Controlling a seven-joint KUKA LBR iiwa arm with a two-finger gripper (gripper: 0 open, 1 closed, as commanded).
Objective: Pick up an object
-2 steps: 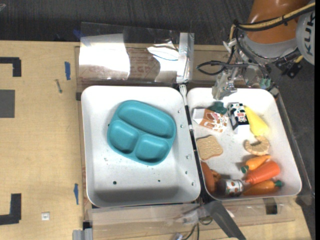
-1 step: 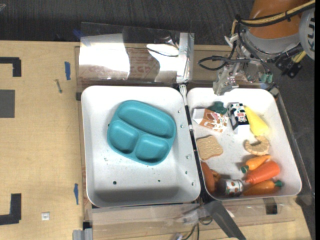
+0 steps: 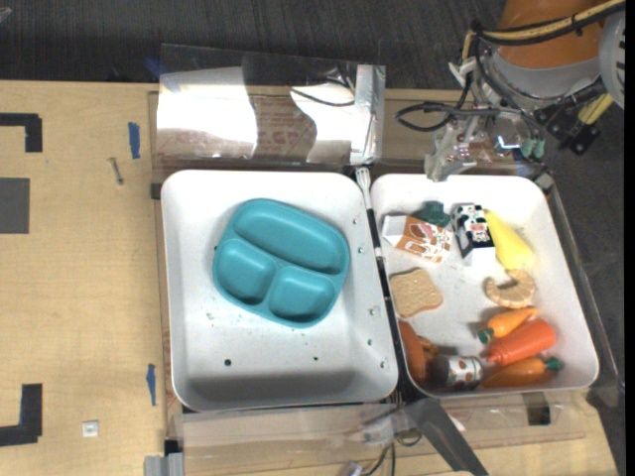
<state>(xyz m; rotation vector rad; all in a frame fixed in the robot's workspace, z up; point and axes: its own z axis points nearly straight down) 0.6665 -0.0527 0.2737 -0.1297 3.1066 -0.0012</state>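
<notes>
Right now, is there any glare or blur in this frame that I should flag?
Camera view: strong glare on the reflective sheet behind the left bin, washing out its surface; the tool looks soft and hard to read against the cables; the teal tray and the carrots are evenly lit and sharp.

Wooden bench (image 3: 69,296), dark floor (image 3: 248,8)

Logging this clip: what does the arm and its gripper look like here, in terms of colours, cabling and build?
The arm shows a broad orange band over a pale grey housing. Black and yellow cables loop around the wrist, and a black cable trails off toward the bench behind the bins. The gripper is a small metal and clear-plastic assembly with bits of green and blue on it; its details are too small to make out.
</notes>
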